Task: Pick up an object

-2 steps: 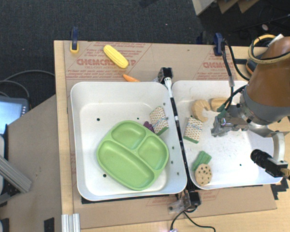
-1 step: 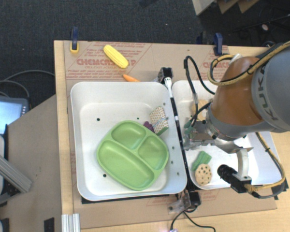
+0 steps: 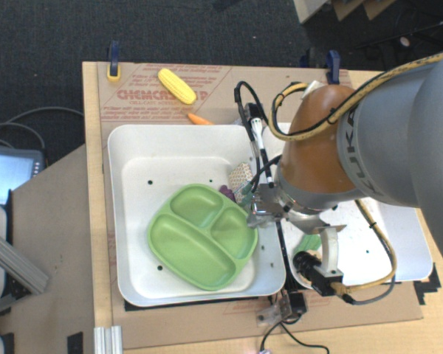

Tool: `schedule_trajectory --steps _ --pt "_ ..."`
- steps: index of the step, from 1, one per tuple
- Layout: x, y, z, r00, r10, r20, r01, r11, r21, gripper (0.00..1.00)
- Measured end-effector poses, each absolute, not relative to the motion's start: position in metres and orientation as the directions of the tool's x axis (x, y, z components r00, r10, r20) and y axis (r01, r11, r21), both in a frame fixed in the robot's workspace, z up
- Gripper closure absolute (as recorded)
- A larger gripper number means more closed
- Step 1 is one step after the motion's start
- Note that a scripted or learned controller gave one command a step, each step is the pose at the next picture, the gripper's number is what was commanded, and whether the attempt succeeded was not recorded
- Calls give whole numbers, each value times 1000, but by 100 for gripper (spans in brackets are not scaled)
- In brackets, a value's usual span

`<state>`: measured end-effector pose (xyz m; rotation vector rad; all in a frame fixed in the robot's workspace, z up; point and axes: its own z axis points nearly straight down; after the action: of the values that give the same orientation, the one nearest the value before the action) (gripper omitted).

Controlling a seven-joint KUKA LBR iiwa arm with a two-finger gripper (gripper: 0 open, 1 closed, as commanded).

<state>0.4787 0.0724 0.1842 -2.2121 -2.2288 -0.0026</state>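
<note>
A green divided plate (image 3: 199, 236) lies tilted in the left white bin (image 3: 133, 198), filling its lower middle. At the plate's upper right edge sit a pale speckled object (image 3: 240, 173) and a small purple piece (image 3: 227, 192). My gripper (image 3: 255, 206) is low at the right wall of this bin, right by those small items and the plate's rim. The orange wrist band and grey arm (image 3: 332, 150) cover the gripper from above, so its tips are hidden. I see nothing clearly held.
A yellow corn cob (image 3: 176, 85) and an orange carrot piece (image 3: 199, 119) lie on the bench behind the left bin. A green item (image 3: 310, 240) peeks out under the arm in the right bin (image 3: 399, 249). Cables loop around the wrist.
</note>
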Motion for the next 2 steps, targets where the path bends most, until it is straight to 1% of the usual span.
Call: schedule_trajectory --steps 1,2 --pt "542 10 185 5 1000 -3 1000 -5 5 100" --pt "611 97 185 -9 1000 2 1000 9 7 100"
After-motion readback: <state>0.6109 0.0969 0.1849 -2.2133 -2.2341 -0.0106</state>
